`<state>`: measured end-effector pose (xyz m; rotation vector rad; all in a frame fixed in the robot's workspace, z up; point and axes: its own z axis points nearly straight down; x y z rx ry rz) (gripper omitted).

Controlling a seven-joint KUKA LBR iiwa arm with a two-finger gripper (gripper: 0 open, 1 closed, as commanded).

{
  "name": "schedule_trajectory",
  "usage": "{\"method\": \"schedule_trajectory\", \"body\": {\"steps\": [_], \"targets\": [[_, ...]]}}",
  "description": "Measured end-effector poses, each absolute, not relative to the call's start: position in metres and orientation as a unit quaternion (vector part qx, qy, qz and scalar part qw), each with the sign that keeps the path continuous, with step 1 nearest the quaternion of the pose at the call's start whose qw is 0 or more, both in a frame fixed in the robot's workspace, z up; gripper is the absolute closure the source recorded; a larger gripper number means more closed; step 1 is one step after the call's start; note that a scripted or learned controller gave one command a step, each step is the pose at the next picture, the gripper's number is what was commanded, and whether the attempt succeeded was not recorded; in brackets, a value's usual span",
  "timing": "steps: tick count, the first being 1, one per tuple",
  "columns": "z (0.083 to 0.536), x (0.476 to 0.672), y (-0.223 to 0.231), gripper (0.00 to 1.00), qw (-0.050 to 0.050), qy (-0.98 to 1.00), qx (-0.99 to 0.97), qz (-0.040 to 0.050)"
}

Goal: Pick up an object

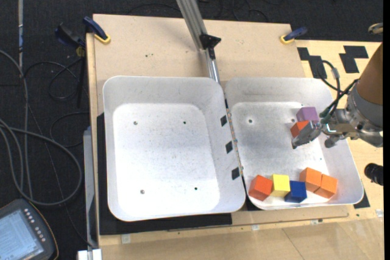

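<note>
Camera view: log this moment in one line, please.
gripper low in right bin | at purple block and orange block | grasp unconfirmed

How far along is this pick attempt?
Reach done: the end effector sits in the right white bin, at a purple block and small orange block. No secure grasp is visible. Lifting remains. Five blocks lie along the bin's near edge, untouched.

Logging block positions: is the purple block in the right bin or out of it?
In. The purple block sits on the right bin floor, beside the gripper.
</note>
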<state>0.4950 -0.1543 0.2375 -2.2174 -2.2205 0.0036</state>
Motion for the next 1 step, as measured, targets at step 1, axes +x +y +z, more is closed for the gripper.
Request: {"method": "schedule_trajectory", "body": {"steps": [1], "targets": [[0.2393,0.4957,-0.1544,0.00,0.000,-0.707,-0.707,0.0001]]}}
